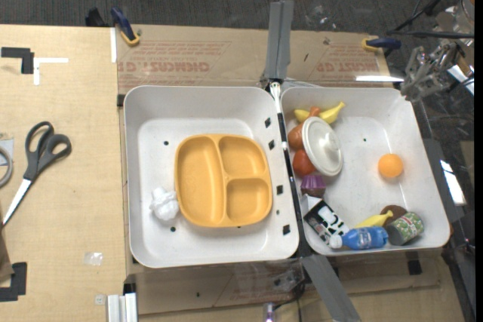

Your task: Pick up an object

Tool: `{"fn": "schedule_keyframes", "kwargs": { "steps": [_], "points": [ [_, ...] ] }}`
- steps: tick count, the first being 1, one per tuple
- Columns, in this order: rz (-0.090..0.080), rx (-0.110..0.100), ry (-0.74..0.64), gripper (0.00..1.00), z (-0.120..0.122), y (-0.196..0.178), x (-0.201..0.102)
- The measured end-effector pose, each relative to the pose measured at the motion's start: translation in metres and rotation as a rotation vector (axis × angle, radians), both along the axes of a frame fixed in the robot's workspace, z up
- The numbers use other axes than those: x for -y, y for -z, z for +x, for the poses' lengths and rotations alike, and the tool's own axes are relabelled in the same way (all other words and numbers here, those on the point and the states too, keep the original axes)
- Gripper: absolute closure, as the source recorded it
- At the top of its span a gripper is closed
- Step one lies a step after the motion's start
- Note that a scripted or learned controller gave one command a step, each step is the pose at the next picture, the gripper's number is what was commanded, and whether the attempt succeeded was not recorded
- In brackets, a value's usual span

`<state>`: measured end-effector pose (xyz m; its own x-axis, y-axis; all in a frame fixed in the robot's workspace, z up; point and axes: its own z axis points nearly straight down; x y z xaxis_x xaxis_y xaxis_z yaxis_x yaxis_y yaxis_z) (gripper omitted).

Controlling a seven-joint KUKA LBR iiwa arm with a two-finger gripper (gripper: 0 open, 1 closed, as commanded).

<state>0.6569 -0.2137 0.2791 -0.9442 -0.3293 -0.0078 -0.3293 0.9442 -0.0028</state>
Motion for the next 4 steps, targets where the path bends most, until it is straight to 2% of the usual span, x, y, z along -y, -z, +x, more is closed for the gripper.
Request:
{"fn": "schedule_keyframes", "kwargs": {
  "steps": [1,2,3,4],
  "points": [
    [0.002,-0.003,0.054,1.00,-0.008,0.143,0.007],
    [0.001,-0.001,0.055,0.00,-0.008,0.142,0.008],
    [0.001,-0.003,0.087,0.00,-0.036,0.186,0.007],
    [0.001,-0.004,0.236,0.00,-0.133,0.186,0.008]
  ]
}}
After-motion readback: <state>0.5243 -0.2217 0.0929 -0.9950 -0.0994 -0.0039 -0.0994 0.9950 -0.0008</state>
